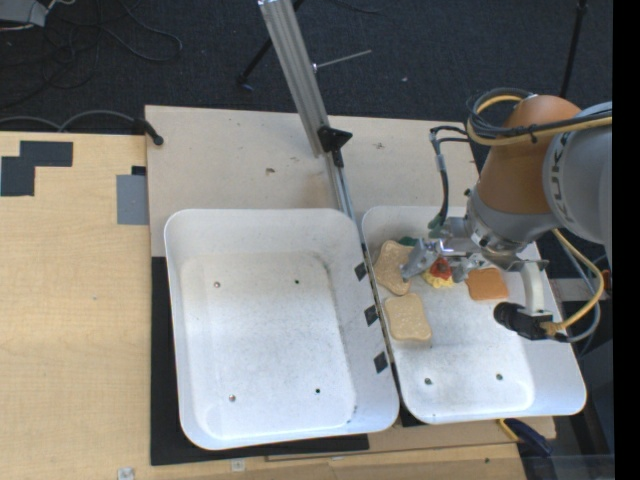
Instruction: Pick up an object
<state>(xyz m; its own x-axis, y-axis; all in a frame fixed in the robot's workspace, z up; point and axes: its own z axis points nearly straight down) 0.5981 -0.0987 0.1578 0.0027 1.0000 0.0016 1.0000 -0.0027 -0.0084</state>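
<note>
My claw [443,258] hangs low in the right bin [500,393], over a small red and yellow toy [438,272]. I cannot tell whether it has hold of anything. Two tan bread slices [400,293] lie just beside it, an orange block [487,285] on the other side. Nothing looks lifted yet, so the pick remains undone.
</note>
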